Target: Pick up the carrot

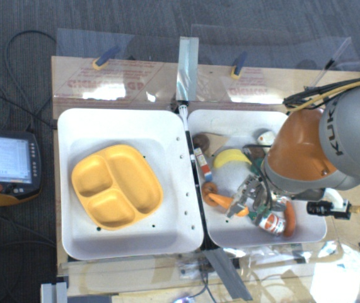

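Note:
The carrot (218, 200) is a short orange piece lying in the right bin (306, 233), near its left wall and a little in front of the middle. My gripper (246, 199) hangs low over the carrot's right end, which it partly hides. The grey arm with its orange band (299, 150) reaches in from the right above it.
Around the carrot lie a yellow fruit (230, 158), an orange ring (209, 188), a dark stick-like item (201, 161), a small can (269, 223) and a red sausage-like piece (289, 218). The left bin (72, 238) holds a yellow divided plate (116, 185). A pendant (8, 163) sits at far left.

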